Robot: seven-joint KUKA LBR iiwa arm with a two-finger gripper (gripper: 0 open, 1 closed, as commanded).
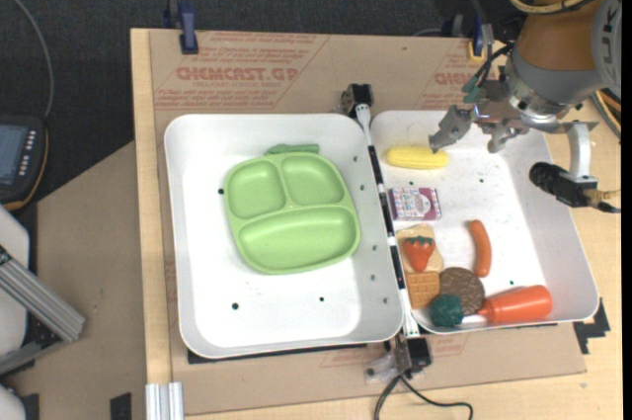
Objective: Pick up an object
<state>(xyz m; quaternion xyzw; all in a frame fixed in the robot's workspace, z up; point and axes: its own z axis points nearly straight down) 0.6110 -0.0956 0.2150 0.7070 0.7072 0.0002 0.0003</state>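
My two-finger gripper (467,135) hangs open over the right white bin's (553,210) far end, holding nothing, left finger just beside the yellow plastic banana (415,158). The green divided plastic tray (290,210) lies in the left white bin (197,240).

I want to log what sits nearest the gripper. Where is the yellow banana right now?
In the camera view the yellow banana lies at the far end of the right bin, just left of the gripper, with the purple carton nearer the camera.
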